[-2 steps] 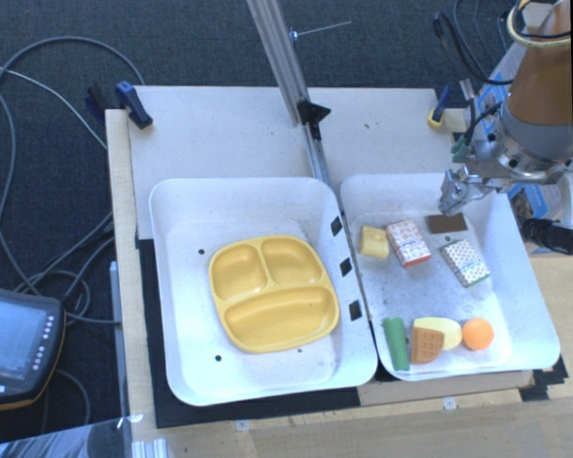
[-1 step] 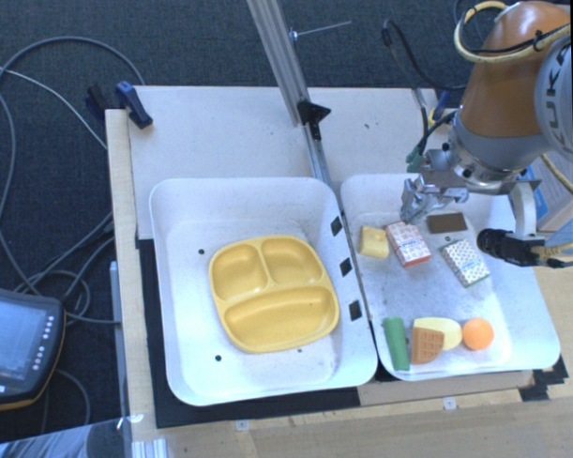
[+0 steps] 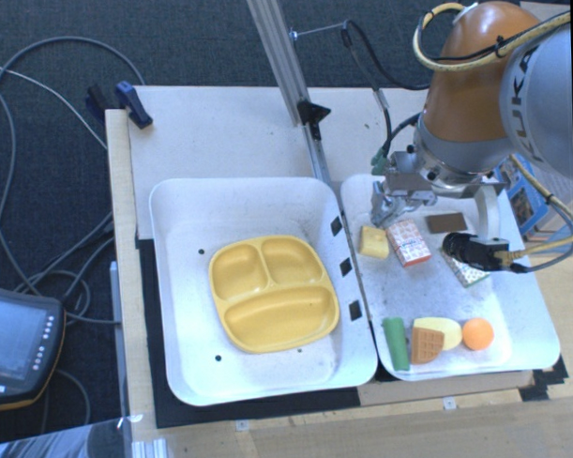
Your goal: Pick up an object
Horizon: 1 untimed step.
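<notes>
Arm [image 3: 493, 85] over the right bin [image 3: 544, 341], gripper [image 3: 391, 208] low at the bin's far left corner.
Whether the gripper is open or closed cannot be told. Just beside it lie a yellow block [image 3: 373, 242] and a red-and-white box [image 3: 409, 243]; a brown card [image 3: 446, 223] lies further right. Along the near wall sit a green stick [image 3: 395, 342], a waffle piece [image 3: 427, 343], a yellow piece [image 3: 447, 331] and an orange ball [image 3: 477, 334]. The left bin [image 3: 176, 302] holds a yellow tray [image 3: 272, 292].
</notes>
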Tool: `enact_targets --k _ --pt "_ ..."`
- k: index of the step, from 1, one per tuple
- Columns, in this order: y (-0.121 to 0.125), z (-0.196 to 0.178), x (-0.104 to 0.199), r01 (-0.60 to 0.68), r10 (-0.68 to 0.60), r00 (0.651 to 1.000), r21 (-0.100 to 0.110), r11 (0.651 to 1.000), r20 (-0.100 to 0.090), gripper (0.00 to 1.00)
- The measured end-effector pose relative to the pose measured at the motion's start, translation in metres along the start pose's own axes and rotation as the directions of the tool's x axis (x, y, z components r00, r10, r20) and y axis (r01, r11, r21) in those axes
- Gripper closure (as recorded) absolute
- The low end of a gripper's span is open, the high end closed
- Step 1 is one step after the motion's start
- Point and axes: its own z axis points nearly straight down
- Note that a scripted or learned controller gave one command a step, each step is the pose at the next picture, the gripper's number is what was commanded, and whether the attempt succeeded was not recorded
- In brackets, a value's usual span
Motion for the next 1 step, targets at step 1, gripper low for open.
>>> enact_targets --k 1 --pt "-0.0053 0.0027 0.0483 -0.001 0.001 1.000 0.001 1.000 0.000 1.00"
